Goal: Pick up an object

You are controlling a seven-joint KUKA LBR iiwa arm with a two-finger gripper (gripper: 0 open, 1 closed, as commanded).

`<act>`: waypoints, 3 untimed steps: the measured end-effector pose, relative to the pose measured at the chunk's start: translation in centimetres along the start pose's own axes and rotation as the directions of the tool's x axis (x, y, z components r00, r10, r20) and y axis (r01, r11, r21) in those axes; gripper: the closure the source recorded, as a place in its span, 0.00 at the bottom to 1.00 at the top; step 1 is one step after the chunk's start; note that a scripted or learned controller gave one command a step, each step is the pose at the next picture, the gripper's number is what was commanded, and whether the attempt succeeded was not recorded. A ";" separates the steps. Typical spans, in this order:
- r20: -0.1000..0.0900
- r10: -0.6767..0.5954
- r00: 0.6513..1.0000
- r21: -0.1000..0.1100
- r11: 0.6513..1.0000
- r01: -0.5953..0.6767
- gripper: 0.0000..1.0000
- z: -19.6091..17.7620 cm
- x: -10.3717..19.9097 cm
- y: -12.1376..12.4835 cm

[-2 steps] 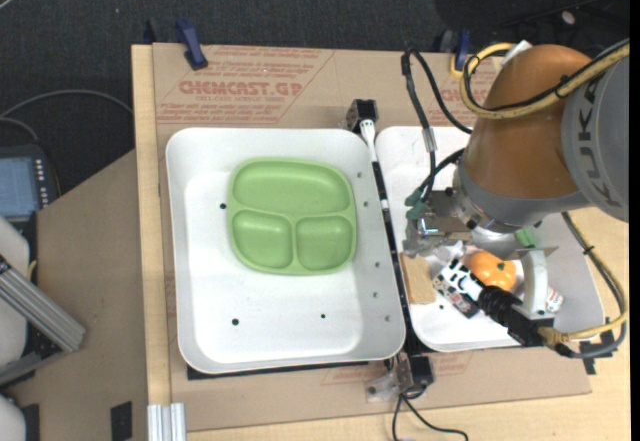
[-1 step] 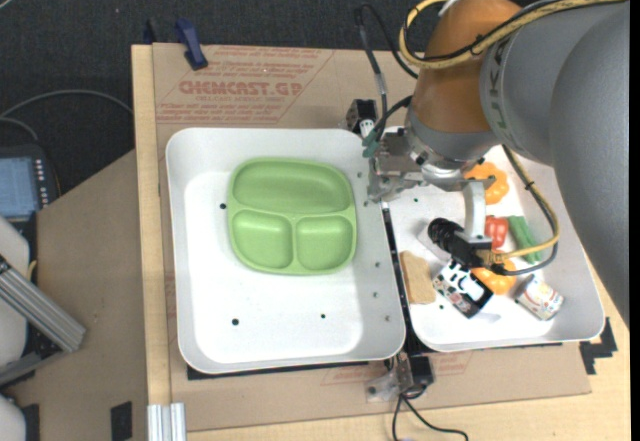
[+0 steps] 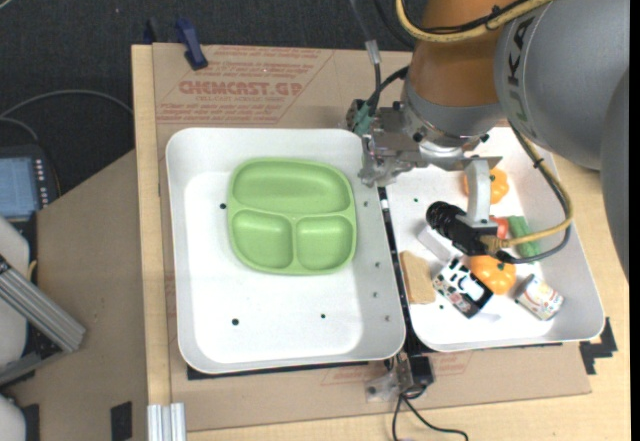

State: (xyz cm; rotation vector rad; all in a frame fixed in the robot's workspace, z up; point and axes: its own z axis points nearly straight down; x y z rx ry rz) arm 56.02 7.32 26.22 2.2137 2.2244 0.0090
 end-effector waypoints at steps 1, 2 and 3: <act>0.001 0.001 1.000 0.014 1.000 -0.001 1.00 2.7 3.9 -4.6; -0.003 -0.005 1.000 0.002 1.000 0.005 1.00 -2.7 11.1 -8.2; 0.001 0.003 1.000 0.005 1.000 -0.003 1.00 -3.4 10.6 -8.0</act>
